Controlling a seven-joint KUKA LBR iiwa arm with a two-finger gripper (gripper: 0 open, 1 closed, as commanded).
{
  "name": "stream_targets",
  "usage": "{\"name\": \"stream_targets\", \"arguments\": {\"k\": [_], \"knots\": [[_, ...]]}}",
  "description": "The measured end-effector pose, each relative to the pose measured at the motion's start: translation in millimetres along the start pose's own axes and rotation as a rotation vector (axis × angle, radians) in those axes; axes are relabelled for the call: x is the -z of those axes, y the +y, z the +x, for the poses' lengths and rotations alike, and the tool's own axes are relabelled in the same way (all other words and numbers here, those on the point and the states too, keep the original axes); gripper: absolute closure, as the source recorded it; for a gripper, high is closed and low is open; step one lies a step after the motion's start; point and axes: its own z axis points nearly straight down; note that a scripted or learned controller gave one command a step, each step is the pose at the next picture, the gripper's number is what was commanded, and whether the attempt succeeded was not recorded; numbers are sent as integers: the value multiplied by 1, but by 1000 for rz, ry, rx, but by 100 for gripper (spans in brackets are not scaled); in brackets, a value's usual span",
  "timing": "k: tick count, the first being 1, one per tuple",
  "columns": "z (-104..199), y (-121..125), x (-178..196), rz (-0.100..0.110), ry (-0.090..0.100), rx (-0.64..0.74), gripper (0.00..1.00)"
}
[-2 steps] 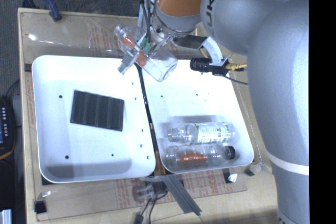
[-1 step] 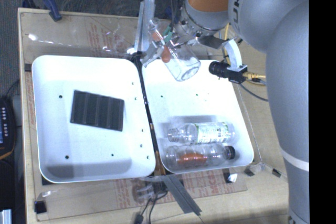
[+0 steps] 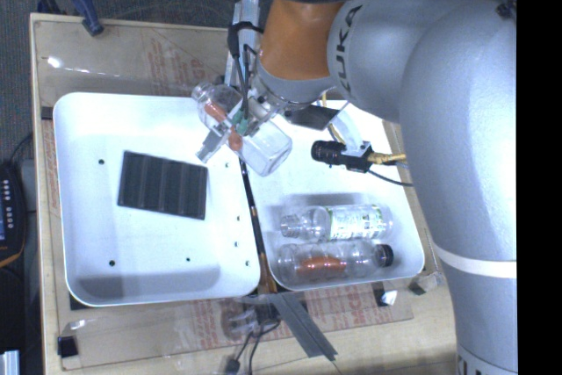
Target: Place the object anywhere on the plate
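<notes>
Clear bottle (image 3: 230,117), hard to read against the white bin, hung tilted above the ridge between bins, clamped between the fingers of the gripper (image 3: 235,120). Wrist hid the right bin's (image 3: 406,263) back. Dark plate (image 3: 163,184) lay low-left, apart. Two bottles (image 3: 335,241) lay right.

A grey robot arm (image 3: 439,101) with an orange band reaches in from the right over two shallow white bins on a wooden surface (image 3: 132,325). Its gripper (image 3: 230,123) hangs above the seam between the bins, beside a clear plastic cup (image 3: 266,149). The left bin (image 3: 79,277) holds a dark ribbed plate (image 3: 163,184). The right bin (image 3: 408,263) holds two clear plastic bottles (image 3: 334,222) lying side by side.
</notes>
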Motion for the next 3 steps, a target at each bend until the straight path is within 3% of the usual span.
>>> {"name": "stream_targets", "arguments": {"k": [1,2,3], "knots": [[41,42,26,-3,-3,42,100],[68,64,40,-3,-4,91,100],[42,76,49,-5,-7,289,100]]}}
